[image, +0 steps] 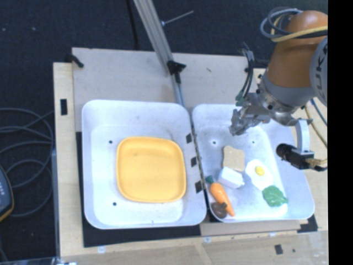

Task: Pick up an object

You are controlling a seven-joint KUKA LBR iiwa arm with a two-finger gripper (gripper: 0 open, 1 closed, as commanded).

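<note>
Above right bin (287, 203): pincer (240, 127), state impossible to tell, hovering over bare floor, near bread slice (233, 158), apart from fried egg (259, 173).

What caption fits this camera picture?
Gripper above right bin of toy food; yellow plate in left bin.

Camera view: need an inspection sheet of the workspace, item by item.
Surface: bench bearing left bin and right bin, side by side.
Job's things: in the right bin, toast slice, white block, fried egg, green piece, carrot.
Clutter: yellow plate lying flat in the left bin.
Gripper: gripper over the right bin's far part, above the toast slice; nothing seen between its fingers.
Cables: black cables left of the bench.
Surroundings: metal pole slanting behind the bins; dark floor.
</note>
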